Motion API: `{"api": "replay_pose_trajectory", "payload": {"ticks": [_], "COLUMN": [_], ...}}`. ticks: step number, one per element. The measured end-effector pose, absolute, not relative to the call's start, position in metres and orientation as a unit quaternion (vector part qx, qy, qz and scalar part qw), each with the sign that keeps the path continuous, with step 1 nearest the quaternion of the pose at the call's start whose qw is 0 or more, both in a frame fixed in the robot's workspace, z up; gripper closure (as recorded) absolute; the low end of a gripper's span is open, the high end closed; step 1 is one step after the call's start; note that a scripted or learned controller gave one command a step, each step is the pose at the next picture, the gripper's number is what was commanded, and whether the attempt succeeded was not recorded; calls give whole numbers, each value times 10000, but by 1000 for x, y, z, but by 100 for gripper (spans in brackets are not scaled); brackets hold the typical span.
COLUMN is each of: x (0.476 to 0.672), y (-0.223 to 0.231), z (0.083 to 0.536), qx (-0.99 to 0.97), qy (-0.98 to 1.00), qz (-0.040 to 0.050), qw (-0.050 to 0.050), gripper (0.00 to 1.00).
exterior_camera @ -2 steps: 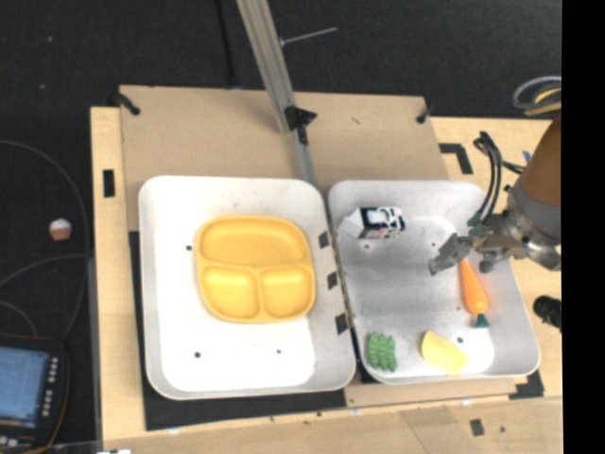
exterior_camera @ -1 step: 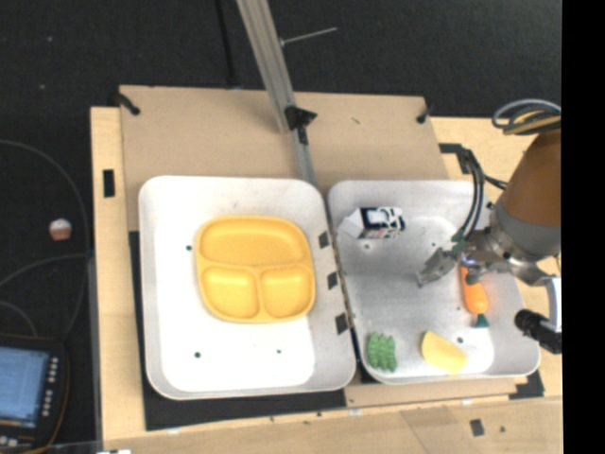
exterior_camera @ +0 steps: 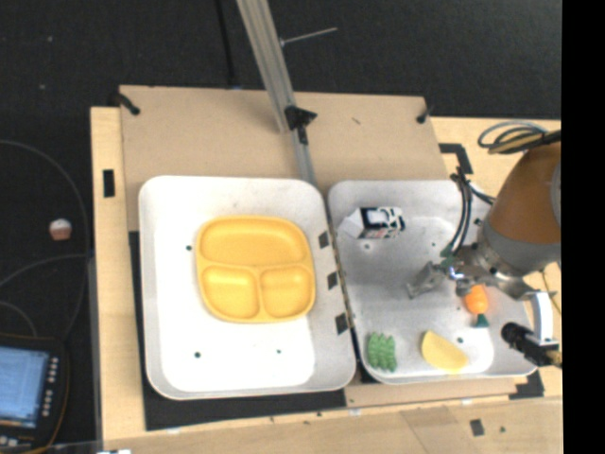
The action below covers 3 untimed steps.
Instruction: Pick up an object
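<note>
Orange carrot (exterior_camera: 476, 300) lies just right of the pincer (exterior_camera: 427, 282).

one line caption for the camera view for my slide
KUKA arm's gripper low in the right bin among toy carrot, yellow wedge and green piece; yellow divided tray in left bin.

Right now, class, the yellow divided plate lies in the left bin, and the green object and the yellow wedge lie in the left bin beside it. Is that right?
Not quite. The yellow divided plate does lie in the left bin, but the green object and the yellow wedge lie in the right bin, along its near edge. The camera view shows this.
</note>
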<state>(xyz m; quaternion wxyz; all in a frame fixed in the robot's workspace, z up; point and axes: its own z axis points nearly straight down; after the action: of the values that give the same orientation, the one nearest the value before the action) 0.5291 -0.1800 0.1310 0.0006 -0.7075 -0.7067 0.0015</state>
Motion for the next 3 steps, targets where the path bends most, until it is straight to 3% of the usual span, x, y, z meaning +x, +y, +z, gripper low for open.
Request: {"api": "replay_pose_trajectory", "payload": {"ticks": [1,3], "x": [531,534], "y": [-181,-178], "z": [145,254], "qx": [-7090,-7058], "qy": [-7052,-7084], "qz": [-14,-23], "qw": [-23,-47], "gripper": [100,100]}}
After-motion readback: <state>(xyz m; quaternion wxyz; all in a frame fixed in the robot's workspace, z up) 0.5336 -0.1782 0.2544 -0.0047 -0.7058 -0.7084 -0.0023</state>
